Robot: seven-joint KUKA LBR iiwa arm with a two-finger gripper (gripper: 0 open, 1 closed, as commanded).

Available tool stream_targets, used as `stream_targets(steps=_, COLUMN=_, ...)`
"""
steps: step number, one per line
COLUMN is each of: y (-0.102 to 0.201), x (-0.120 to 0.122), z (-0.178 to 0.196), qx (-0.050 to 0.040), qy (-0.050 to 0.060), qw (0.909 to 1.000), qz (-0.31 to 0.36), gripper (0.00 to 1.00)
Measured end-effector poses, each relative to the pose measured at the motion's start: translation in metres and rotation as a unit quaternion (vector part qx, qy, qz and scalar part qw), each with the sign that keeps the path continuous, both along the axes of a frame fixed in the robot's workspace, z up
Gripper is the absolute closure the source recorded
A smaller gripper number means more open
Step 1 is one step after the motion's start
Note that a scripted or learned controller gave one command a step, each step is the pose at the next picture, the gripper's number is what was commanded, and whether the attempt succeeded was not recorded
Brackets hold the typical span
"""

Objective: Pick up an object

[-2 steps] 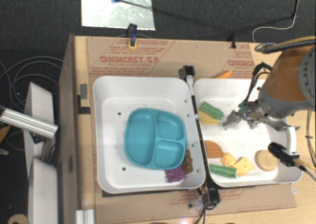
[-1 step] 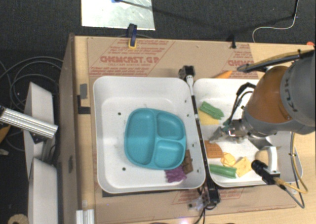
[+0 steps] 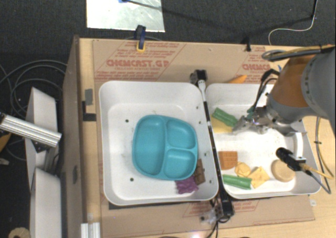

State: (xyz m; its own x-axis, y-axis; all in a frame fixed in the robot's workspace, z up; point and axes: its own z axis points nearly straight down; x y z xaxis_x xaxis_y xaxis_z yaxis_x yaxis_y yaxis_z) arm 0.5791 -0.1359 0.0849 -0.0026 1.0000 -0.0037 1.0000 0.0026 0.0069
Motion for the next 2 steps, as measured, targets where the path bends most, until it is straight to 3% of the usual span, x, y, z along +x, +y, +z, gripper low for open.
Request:
stream_targets(steps=1, y=0.0386, x=0.0688, z=0.0010, qx=0.0020, qy=-0.001, qw=1.0000, qz=0.004, gripper=0.00)
stream_targets(steps=2, y=0.0320, x=0.0781, z=0.0006, qx=0.0017, qy=0.001, qw=1.0000, qz=0.001, gripper=0.00)
